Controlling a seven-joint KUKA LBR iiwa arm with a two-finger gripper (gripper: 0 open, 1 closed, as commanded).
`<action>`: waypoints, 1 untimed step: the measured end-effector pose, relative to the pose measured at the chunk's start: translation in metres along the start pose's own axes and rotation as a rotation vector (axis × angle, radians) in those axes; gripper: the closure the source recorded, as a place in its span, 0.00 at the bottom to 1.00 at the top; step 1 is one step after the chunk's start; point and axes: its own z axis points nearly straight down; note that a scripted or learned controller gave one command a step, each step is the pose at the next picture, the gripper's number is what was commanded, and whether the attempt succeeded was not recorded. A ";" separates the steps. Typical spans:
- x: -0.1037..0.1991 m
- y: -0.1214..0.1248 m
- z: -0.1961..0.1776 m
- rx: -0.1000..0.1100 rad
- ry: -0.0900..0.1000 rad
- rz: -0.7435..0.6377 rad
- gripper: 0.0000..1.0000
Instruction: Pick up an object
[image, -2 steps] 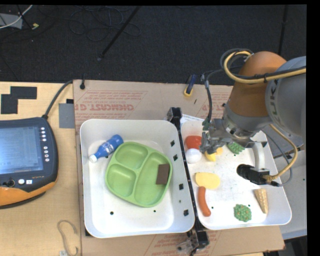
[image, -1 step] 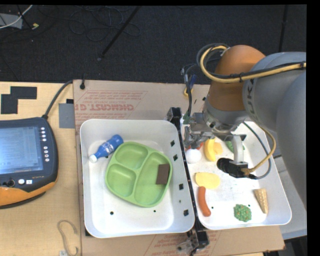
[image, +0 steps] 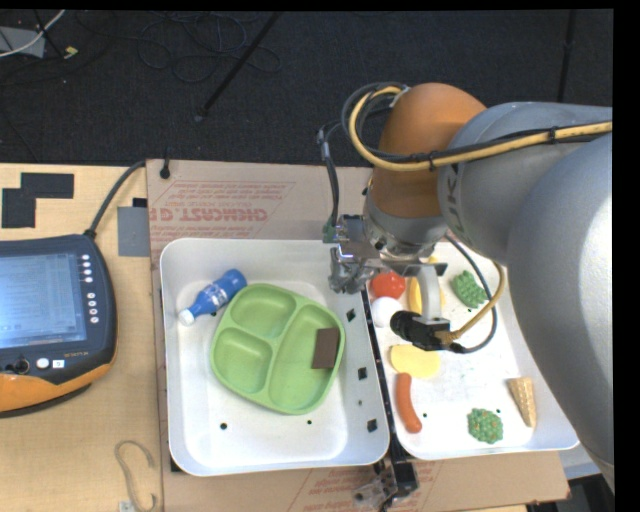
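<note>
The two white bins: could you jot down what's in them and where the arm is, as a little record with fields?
left bin: green divided plate with a brown block in one compartment; blue bottle lying beside the plate
right bin: red sausage, yellow piece, red piece, two green leafy pieces, cone
arm: reaches in from the right, over the right bin
tool: near the divide between the bins; grip unclear
beside the bins: handheld screen
</note>
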 end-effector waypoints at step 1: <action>0.037 0.008 -0.020 -0.001 0.000 0.001 1.00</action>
